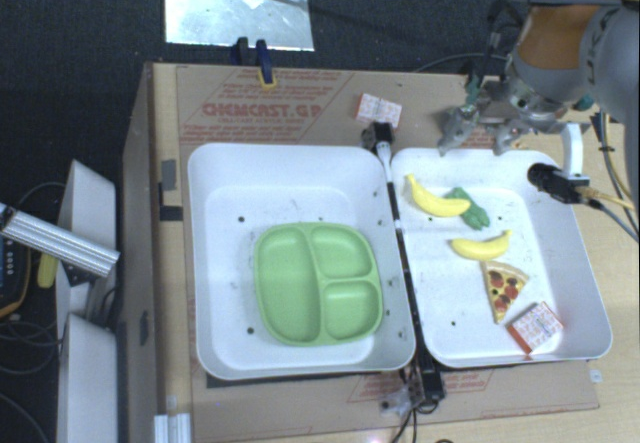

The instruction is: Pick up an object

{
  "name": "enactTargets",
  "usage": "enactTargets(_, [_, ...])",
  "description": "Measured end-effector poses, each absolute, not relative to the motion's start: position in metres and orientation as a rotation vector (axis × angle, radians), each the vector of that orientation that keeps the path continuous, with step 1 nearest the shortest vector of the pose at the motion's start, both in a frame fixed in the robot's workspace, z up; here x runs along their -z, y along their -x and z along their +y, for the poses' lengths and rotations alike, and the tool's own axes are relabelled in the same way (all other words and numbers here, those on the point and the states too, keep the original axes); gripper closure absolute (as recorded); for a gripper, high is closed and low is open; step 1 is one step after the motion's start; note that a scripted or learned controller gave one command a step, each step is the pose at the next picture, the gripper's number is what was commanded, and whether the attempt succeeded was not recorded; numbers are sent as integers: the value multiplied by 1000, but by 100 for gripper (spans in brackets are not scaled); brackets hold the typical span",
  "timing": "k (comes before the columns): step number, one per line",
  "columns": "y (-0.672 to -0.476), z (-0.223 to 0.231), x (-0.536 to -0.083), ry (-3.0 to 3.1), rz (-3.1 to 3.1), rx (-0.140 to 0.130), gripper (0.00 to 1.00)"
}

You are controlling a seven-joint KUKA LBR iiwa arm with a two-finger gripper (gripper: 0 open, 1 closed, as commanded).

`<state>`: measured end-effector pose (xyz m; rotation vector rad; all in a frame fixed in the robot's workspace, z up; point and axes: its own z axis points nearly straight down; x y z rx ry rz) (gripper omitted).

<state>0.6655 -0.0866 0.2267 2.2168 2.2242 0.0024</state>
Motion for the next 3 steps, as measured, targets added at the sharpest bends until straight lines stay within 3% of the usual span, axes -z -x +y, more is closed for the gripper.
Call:
enactTargets(2, [-636,-143,-131,-2220,2223,2,0])
enactTargets(3, [-645,-102,-92,-2211,2216,-5,0])
